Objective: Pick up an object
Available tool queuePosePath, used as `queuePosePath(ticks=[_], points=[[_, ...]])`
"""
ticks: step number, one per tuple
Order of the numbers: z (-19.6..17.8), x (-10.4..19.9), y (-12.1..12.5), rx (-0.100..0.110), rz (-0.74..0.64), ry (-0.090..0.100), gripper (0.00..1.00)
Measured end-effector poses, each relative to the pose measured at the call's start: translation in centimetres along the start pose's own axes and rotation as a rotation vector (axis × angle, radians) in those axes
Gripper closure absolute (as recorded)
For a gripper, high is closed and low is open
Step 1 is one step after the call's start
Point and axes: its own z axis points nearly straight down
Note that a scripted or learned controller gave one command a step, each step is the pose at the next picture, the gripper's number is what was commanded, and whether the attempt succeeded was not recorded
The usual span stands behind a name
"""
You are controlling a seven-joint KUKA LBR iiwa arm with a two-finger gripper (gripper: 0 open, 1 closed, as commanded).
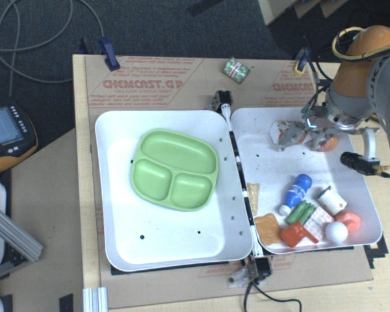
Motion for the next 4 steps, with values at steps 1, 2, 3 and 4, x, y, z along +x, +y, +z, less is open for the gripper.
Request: queuePosePath(ticks=[1,2,3,4], points=[[-0.1,-0.4,0.1,0.001,-0.001,0.005,0.0],[-6.8,-2.4,0.4,-0.052,0.008,-0.019,0.0],[0.2,0.6,-8.1,-0.059,0.012,-0.027,0.0],[0.5,6.0,-10.7,-0.058,0.012,-0.031,0.0]])
